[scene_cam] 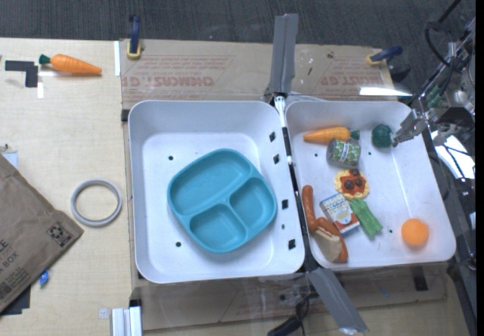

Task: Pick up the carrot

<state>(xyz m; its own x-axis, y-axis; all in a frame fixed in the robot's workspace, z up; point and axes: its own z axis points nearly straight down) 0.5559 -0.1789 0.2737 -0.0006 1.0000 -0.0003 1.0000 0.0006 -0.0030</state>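
We see two white bins side by side in the middle of the frame. The left bin point(144, 198) holds a blue divided plate point(221, 200), lying a little askew. The right bin point(431, 198) holds the toy food.

The carrot point(327, 134) lies on its side near the upper left corner of the right bin, its thick end toward the right and its tip toward the divider between the bins. Just below it sits a small green-labelled can point(344, 152), close to it or touching; we cannot tell which. To the right of the carrot's thick end is a dark green piece point(382, 135).

Further down the right bin we find a small pizza slice with dark toppings point(352, 184), a little carton point(339, 213), a green strip point(367, 218), a sausage point(308, 207) along the left wall, a hot dog point(330, 241) near the lower left corner, and an orange ball point(414, 232) at the lower right.

The gripper point(399, 136) reaches in at the upper right of the right bin, just beside the dark green piece and apart from the carrot. We cannot tell how it is set, and nothing shows in its grasp.

On the bench at the upper left lies a second carrot point(72, 65). A roll of tape point(96, 201) lies at the left, with a cardboard box point(26, 232) at the lower left.
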